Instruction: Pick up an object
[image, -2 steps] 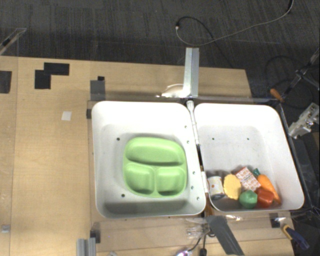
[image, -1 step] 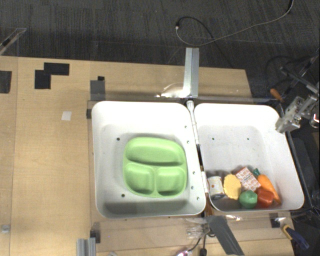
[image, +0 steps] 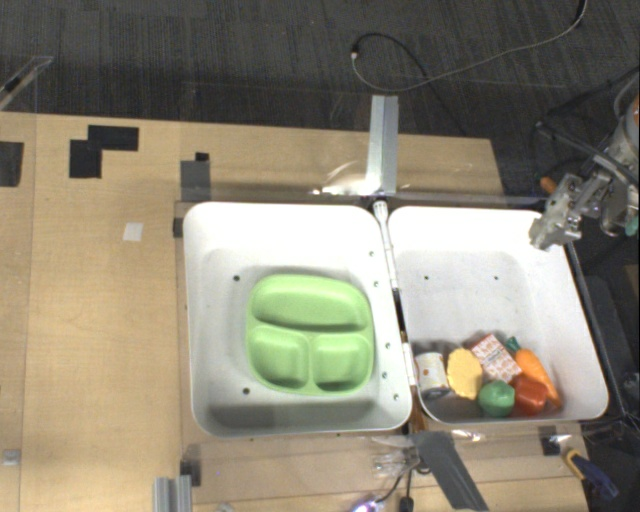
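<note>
Several small objects lie piled in the near corner of the right bin (image: 480, 260): a small can (image: 431, 371), a yellow piece (image: 463, 372), a green ball (image: 496, 398), a red-and-white patterned packet (image: 493, 358), an orange carrot-like piece (image: 534, 369) and a red piece (image: 529, 396). My gripper (image: 556, 222) hangs over the far right rim of that bin, well away from the pile, with nothing seen in it.
The left bin (image: 215, 250) holds a green divided tray (image: 309, 333). A metal post (image: 384, 140) stands behind the divider between the bins. A black cable (image: 420, 70) lies on the dark floor beyond the bench.
</note>
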